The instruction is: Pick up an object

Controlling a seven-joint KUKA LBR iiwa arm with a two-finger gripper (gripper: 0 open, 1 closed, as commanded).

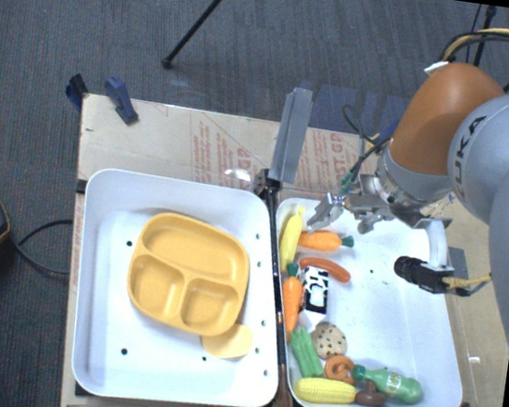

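Orange toy carrot [321,240] lying at the right bin's [405,334] far left corner beside a yellow banana [291,237], hovering just above with pincer [346,212] fingers apparently apart, needing centring over its middle before closing.

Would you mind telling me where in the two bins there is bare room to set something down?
In the right bin, the floor between the toy food column and the right wall is bare. The left bin has bare strips around the yellow divided plate. Crowded: the right bin's left edge and bottom, from banana to corn, below the gripper.
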